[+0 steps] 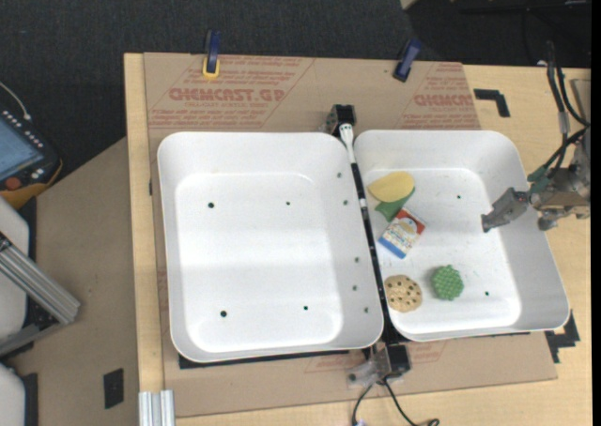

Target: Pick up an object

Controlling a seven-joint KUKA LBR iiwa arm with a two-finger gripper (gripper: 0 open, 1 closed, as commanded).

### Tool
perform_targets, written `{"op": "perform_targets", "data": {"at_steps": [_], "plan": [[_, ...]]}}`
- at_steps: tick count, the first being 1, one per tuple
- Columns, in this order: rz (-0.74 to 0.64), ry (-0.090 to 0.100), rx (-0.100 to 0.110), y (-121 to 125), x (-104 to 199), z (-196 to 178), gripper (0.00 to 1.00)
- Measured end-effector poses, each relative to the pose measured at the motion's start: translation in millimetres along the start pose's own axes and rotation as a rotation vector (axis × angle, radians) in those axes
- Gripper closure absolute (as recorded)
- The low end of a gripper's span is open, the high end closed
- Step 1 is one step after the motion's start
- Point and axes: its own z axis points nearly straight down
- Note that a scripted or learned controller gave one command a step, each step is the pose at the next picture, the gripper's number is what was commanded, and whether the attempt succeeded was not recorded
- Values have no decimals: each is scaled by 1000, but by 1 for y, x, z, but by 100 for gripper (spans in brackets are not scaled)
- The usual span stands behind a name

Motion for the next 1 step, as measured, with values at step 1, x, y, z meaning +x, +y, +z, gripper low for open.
{"op": "perform_targets", "data": {"at_steps": [1], "plan": [[-6, 6, 11, -12, 66, 96, 0]]}}
